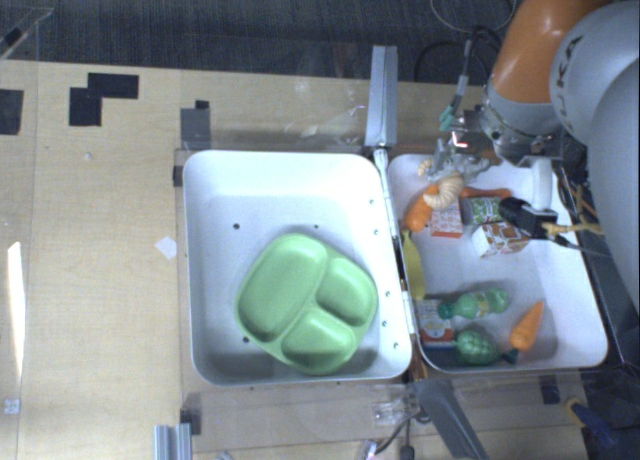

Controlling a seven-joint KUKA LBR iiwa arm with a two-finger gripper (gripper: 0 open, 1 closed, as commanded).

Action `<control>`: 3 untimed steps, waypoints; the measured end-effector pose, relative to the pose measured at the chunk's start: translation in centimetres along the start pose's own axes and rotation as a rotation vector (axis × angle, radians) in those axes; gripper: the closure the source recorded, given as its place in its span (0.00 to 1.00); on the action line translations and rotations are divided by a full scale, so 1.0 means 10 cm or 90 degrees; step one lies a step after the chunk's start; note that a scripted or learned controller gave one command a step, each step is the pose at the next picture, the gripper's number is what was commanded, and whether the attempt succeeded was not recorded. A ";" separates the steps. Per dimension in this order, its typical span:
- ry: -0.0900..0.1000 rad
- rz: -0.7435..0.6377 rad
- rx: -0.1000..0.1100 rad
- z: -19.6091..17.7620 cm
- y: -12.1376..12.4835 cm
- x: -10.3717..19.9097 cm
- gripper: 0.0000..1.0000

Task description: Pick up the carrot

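One arm (560, 38) bent over right bin (590, 338), carrot (526, 325) apart

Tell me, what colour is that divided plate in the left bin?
Light green, plain with no pattern. The plate shows clearly in the camera view, lying in the left bin.

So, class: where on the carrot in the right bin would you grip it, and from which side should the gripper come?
Grip the carrot across its thicker orange middle, coming straight down from above. It lies flat and slanted on the bin floor, narrowing toward one end, so fingers closing across its width probably hold best. The broccoli sits close on one side, leaving less room there.
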State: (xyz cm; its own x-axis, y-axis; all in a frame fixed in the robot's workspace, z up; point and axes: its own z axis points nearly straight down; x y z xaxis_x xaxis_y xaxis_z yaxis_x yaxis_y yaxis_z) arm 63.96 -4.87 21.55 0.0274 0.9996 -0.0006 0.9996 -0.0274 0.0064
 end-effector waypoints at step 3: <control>0.000 0.206 0.002 0.63 -1.21 -0.56 1.00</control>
State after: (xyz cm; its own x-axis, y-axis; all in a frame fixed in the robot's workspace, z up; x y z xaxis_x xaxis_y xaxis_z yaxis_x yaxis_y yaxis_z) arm 51.74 -10.15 15.14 0.3436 0.9391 0.0003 0.9391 -0.3436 0.0029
